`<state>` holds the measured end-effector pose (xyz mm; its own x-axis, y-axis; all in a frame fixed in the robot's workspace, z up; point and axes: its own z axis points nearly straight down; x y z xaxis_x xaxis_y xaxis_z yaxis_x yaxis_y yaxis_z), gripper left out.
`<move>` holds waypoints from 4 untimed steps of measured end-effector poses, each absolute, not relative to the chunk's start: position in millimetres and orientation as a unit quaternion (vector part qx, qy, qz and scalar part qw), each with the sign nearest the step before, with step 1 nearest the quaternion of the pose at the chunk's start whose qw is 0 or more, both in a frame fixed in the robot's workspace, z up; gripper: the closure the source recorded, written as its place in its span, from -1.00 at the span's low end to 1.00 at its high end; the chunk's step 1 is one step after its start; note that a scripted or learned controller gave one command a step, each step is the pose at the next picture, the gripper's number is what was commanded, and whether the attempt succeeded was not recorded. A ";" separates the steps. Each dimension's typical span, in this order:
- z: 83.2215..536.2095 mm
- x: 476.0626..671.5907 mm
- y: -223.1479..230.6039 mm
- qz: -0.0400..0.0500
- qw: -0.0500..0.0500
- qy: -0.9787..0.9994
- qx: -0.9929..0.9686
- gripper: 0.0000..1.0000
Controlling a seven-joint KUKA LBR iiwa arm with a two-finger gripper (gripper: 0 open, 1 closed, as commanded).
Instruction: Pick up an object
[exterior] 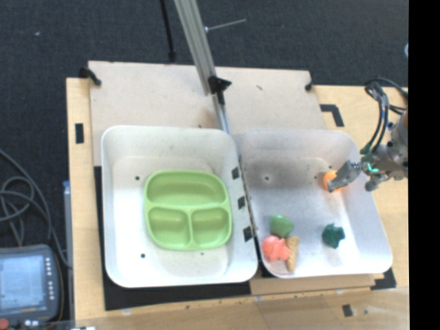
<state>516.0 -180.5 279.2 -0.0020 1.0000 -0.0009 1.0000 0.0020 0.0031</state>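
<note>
Worktop [275,81]: pale board on dark carpet, bearing two white bins.
Left bin [120,184]: holds a green divided tray [187,209].
Right bin [302,150]: green, pink, tan and dark-green toys lie low in frame.
Hand [347,175]: at right edge, touching an orange object [331,180]; grip state impossible to tell.
Progress: nothing visibly lifted; the pick looks undone.

The right bin's [275,157] far-left floor lies open; toys crowd its near edge, seemingly a green piece [280,225], pink one [274,248] and dark-green one [333,235].
</note>
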 end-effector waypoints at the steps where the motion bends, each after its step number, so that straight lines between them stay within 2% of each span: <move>1: 237.5 515.6 -181.5 -0.001 0.000 0.707 0.707 -1.00; 3: 129.6 510.1 -186.9 -0.001 -0.001 0.707 0.708 -1.00; 4: 143.7 512.9 -187.3 0.002 0.003 0.705 0.709 1.00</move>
